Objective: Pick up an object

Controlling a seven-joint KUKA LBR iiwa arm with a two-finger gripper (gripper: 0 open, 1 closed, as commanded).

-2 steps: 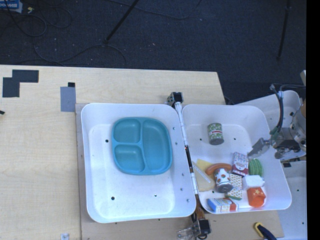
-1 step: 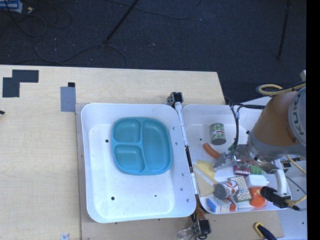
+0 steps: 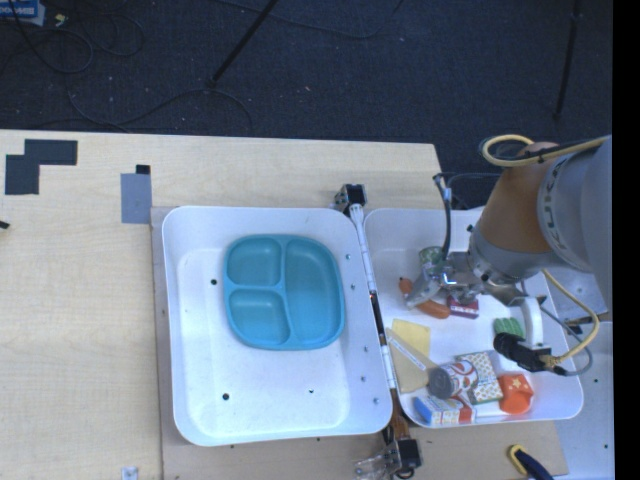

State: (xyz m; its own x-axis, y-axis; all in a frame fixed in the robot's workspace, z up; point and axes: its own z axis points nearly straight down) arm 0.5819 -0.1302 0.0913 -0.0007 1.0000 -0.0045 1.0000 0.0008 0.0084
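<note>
The gripper (image 3: 440,286) hangs low in the right bin (image 3: 570,393) over an orange toy (image 3: 428,306), apparently targeting it; its grip state is unclear.

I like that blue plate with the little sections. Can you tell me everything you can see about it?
The blue plate is a turquoise tray with rounded corners, and it looks like smooth plastic. Raised ridges split it into three compartments: two smaller ones on the view's left and one long one on the right. It lies flat, right side up and turned at a slight angle, in the upper middle of the left white bin. It touches nothing but the bin floor.
</note>
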